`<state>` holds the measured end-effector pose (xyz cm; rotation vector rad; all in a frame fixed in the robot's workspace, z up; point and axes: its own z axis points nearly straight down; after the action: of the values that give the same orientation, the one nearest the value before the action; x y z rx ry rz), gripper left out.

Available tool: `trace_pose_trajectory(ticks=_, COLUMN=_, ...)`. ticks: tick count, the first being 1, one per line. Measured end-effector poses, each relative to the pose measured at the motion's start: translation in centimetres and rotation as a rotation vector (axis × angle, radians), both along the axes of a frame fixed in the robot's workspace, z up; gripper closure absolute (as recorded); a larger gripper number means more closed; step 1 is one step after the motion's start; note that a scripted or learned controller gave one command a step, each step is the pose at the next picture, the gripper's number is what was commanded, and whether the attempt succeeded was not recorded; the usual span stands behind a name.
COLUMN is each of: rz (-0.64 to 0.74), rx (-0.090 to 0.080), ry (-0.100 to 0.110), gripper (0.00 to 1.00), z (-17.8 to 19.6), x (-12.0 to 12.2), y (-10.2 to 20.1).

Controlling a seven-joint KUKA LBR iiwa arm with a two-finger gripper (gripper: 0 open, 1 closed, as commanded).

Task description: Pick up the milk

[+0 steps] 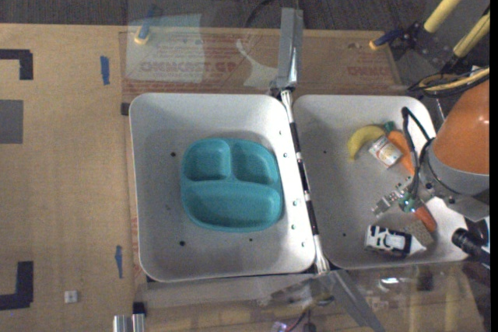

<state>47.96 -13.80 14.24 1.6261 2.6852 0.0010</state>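
Camera view: the gripper is being held low over the right bin, its state being impossible to tell from this angle. The milk is lying on its side just below it, near the bin's front edge. A banana and carrot are lying behind. A teal tray is sitting in the left bin.

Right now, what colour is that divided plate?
Teal, plain; the divided plate shows best in the camera view.
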Motion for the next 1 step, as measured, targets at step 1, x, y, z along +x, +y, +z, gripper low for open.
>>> trace_pose_trajectory(ticks=1, rz=-0.010, rx=0.001, ry=0.000, gripper=1.00, z=12.15, x=3.02, y=10.99)
